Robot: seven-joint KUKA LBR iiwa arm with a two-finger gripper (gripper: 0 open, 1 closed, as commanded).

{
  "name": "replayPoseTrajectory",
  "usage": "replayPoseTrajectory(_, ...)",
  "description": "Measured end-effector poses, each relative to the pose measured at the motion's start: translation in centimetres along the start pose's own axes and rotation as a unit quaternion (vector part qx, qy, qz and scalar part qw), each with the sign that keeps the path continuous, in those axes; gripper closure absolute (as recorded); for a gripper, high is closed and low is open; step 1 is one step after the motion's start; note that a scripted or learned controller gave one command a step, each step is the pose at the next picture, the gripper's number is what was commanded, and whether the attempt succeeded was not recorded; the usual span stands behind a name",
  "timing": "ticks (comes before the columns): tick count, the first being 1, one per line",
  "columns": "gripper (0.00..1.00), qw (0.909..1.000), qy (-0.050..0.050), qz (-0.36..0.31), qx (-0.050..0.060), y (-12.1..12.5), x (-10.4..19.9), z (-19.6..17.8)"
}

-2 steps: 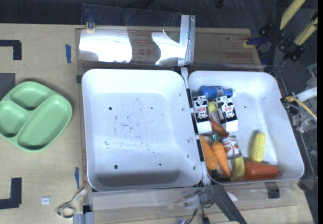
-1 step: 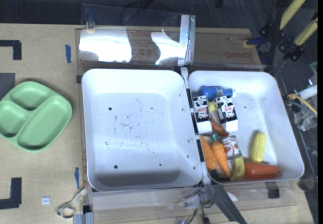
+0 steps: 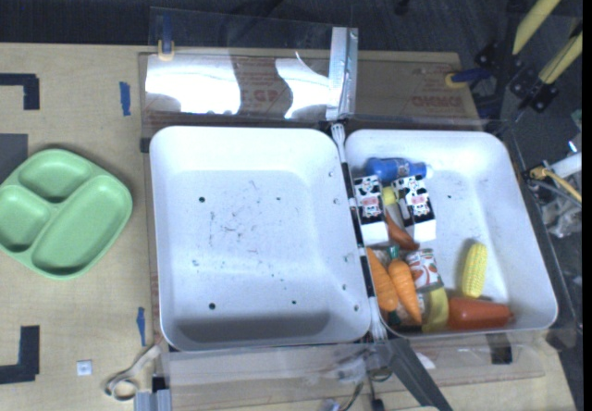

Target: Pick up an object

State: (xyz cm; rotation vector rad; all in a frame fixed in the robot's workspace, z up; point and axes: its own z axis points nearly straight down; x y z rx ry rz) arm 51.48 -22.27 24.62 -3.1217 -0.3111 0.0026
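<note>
Looking for the jaws first, and I cannot tell whether they are open, closed or gripping anything, so I am calling nothing as held.

Moving outward, the candidates are all sitting in the right bin (image 3: 518,215), in the right half of the frame. The corn cob (image 3: 474,268) is looking like the cleanest pick. It is lying alone toward the lower right of that bin, its long axis running nearly top to bottom of the frame with the upper end leaning slightly right. I cannot tell which end is the tip.

Just below it the red vegetable (image 3: 478,312) is lying across the frame, left to right.

The trouble is waiting further left. The carrots (image 3: 393,281), the can (image 3: 424,268) and the two milk cartons (image 3: 393,205) are crowding against the dividing wall, touching or overlapping. A grasp there is risking two things at once, or a strike on the wall. A blue object (image 3: 396,168) is resting above the cartons.

The cob is rounded, so a grip along its length is likely slipping. Closing across the short width is looking safer.

The left bin (image 3: 245,224) and the green divided plate (image 3: 60,210) are sitting well apart from all this.
</note>
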Motion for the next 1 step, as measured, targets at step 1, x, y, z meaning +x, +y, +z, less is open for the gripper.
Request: replayPoseTrajectory(1,1.0,1.0,0.0,0.0,-0.001,-3.25,-2.98,0.47)
